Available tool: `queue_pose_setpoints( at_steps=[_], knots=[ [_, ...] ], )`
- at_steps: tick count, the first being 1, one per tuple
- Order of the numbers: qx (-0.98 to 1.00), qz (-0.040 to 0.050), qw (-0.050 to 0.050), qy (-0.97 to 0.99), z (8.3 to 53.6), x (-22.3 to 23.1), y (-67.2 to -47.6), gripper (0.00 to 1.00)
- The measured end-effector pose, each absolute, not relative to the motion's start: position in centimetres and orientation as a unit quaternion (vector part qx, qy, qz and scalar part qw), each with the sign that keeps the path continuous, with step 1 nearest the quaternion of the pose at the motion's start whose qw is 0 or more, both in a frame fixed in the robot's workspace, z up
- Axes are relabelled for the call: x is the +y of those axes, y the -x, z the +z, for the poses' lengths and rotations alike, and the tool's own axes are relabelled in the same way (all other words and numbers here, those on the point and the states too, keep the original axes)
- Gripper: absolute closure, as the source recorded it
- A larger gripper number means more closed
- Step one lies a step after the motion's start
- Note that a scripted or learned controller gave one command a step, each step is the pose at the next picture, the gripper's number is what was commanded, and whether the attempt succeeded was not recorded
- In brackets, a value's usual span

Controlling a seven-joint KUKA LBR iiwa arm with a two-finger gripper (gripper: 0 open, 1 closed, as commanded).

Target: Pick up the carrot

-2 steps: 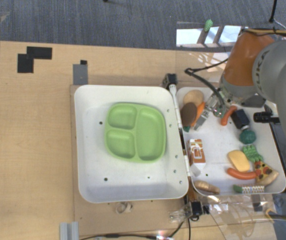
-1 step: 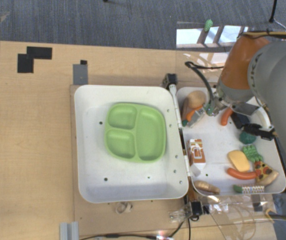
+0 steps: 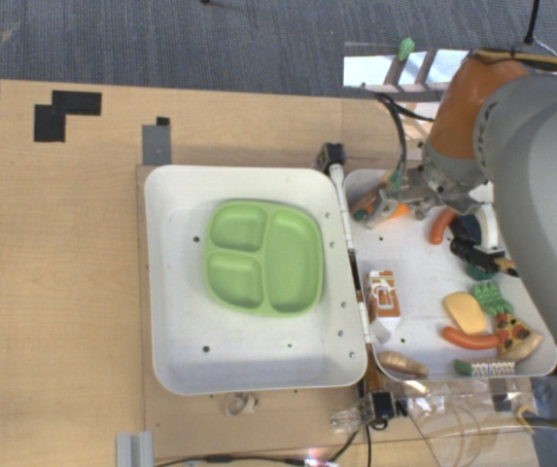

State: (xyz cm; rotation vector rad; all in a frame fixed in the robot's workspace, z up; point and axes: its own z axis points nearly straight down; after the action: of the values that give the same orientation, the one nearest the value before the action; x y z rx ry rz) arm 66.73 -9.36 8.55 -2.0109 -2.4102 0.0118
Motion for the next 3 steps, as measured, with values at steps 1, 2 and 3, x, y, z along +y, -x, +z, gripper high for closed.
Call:
queue_pose_setpoints(
  at_steps=[1, 2, 3],
  knots=[
    [-0.77, 0.0093, 0.013, 0.638, 9.2, -9.0, -66.2, 1.0],
    [-0.77, 0.0091, 0.014, 0.638, 9.1, -9.0, -66.2, 0.0],
    [-0.773, 0.0087, 0.009, 0.634, 10.3, -9.0, -66.4, 1.0]
  ],
)
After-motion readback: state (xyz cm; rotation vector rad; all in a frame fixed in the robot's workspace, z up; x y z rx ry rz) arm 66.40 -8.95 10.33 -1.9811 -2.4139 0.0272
